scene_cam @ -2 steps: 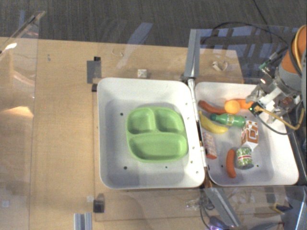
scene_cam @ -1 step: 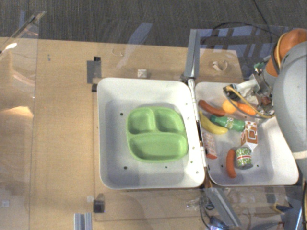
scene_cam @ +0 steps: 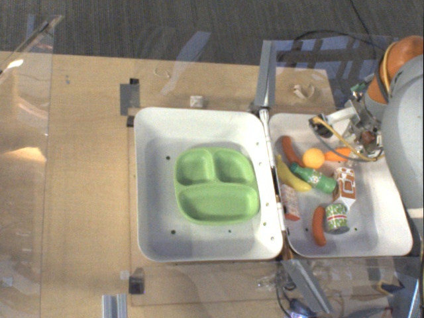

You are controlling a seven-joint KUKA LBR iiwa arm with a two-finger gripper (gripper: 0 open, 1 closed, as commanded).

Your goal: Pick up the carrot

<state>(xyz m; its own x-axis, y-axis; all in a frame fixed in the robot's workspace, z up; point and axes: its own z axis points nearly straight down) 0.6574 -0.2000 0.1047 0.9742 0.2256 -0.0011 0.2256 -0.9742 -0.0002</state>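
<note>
White plastic, left bin (scene_cam: 152,177): holds a green divided tray (scene_cam: 216,184) with three compartments, two small at the back and one long at the front; the tray sits near the bin's middle, a little toward the right wall.
White plastic, right bin (scene_cam: 384,230): crowded with toy food along its left and middle parts.
Reddish sausage (scene_cam: 289,150): lies slanted near the right bin's back left, just beside the yellow banana (scene_cam: 292,177), which runs along the left wall.
Orange ball (scene_cam: 314,158): round fruit between the sausage and the carrot, touching or nearly touching the green bottle.
Green bottle (scene_cam: 314,178): lies on its side across the middle, just right of the banana.
Carrot (scene_cam: 339,154): small orange piece in the right bin's back half, just right of the orange ball and close under the gripper.
Red-and-white carton (scene_cam: 345,184): lies just right of the bottle, above a green can (scene_cam: 336,218).
Second sausage (scene_cam: 318,226): near the front, just left of the can.
Gripper (scene_cam: 363,138): low over the right bin's back right, wrapped in cables; whether the fingers are apart or together I cannot tell, and nothing is seen between them.
Arm (scene_cam: 405,111): grey, orange band at the top right.
</note>
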